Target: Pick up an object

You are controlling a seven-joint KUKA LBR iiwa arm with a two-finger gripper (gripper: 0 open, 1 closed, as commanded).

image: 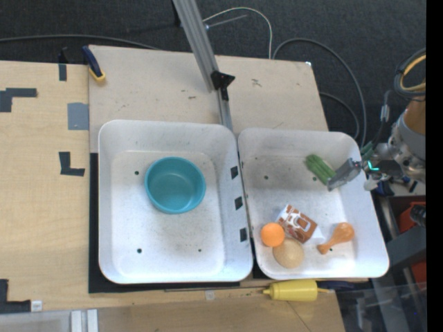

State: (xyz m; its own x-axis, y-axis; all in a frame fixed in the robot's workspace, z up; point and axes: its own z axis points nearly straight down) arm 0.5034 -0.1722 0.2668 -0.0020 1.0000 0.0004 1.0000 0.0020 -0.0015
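Green object (319, 166) near right bin (291, 140) rim; pincer (339, 176) just beside it

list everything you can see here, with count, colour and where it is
bins: 2, white, side by side on the bench
bowl: 1, teal, left bin
pickle: 1, green, right bin, top, by the claw
ball: 1, orange, right bin, bottom
box: 1, brown and white, beside the ball
potato: 1, tan, below the ball
drumstick: 1, orange, right bin, lower right
bottle: 1, yellow, on the bench below the right bin
clamp: 1, blue and yellow, bench top left
claw: 1, grey, over the right bin
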